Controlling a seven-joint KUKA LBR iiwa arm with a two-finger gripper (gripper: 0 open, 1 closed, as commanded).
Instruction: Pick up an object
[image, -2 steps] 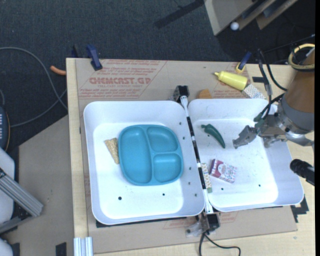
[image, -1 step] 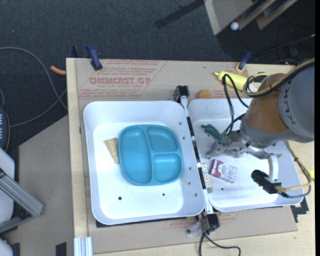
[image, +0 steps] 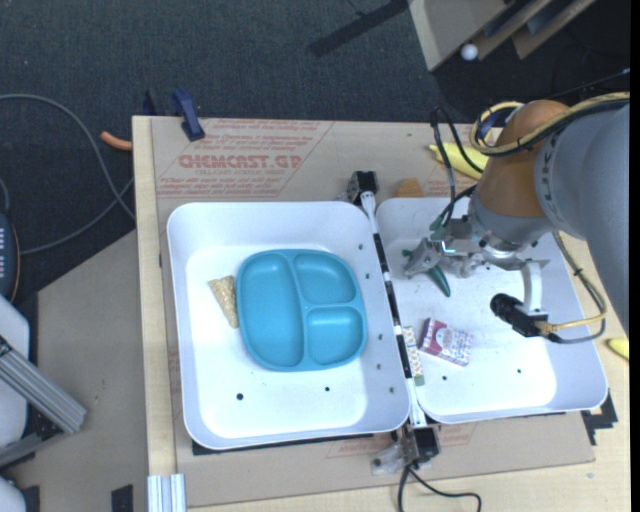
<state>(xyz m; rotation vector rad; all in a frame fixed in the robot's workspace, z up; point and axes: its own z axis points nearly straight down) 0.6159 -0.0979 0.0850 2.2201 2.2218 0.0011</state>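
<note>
Reaching phase in the right bin (image: 560, 385), fingers (image: 418, 262) spread and grasping nothing, next probably lowering onto the small red-and-white packet (image: 445, 343) nearby, then clenching

I count two white bins (image: 200, 250), one blue divided plate (image: 300, 305), one tan sponge (image: 224, 296), one small red packet (image: 445, 343).

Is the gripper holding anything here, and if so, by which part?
Nothing visibly held: gripper hovers in the right bin, apart from the red-and-white packet.
</note>
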